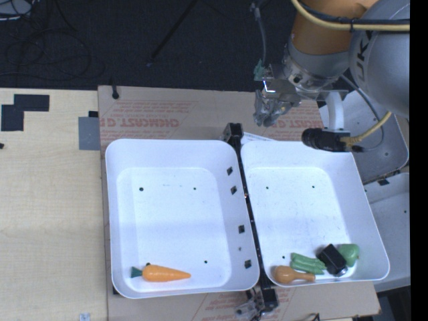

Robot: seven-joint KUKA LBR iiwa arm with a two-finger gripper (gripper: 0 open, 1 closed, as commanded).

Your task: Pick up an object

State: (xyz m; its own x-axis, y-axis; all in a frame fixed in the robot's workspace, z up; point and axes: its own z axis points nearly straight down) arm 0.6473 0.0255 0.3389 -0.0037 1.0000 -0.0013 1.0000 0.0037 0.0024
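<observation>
An orange toy carrot [164, 273] with a green top lies near the front edge of the left bin [120, 154]. In the front right corner of the right bin [364, 199] sit a tan pear-shaped toy [292, 275], a green bean-like toy [307, 263], a black block [332, 259] and a green piece [349, 251], close together. My gripper [269, 114] hangs above the cardboard behind the far edge of the right bin, high over the bench, with nothing visible between its fingers.
The two bins meet at a black divider [239, 192] with clips. Brown cardboard [174, 109] lies under and behind the bins. A black cable connector [326, 139] hangs off the arm over the right bin's far right rim.
</observation>
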